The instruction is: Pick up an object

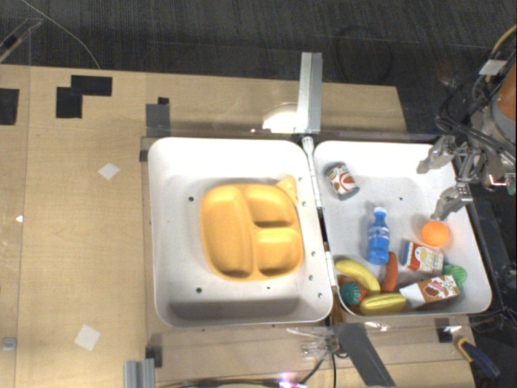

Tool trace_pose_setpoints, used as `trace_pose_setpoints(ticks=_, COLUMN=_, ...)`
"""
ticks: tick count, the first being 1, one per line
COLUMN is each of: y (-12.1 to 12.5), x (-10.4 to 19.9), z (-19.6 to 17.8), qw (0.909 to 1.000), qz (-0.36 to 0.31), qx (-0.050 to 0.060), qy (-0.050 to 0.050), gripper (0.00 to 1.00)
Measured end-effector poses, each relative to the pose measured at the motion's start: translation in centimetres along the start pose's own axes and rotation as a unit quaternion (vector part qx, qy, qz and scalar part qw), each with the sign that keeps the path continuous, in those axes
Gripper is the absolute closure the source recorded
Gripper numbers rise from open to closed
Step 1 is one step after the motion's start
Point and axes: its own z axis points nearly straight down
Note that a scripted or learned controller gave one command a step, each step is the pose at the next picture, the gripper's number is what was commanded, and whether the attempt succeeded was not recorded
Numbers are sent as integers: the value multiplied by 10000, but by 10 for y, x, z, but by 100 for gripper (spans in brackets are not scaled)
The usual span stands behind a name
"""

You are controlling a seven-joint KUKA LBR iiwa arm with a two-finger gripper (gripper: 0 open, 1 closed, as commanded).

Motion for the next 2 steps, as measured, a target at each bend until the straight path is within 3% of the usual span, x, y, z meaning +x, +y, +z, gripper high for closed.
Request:
trace_pose_setpoints(ticks=1, y=1, x=-38, z=-131, qw=9983, qz=-572, qx=13, qy=-59, gripper=0)
trace_pose_setpoints(ticks=2, y=-46, x=-22, z=5, qw=9692, qz=-2463, qx=-24, qy=27, gripper=0)
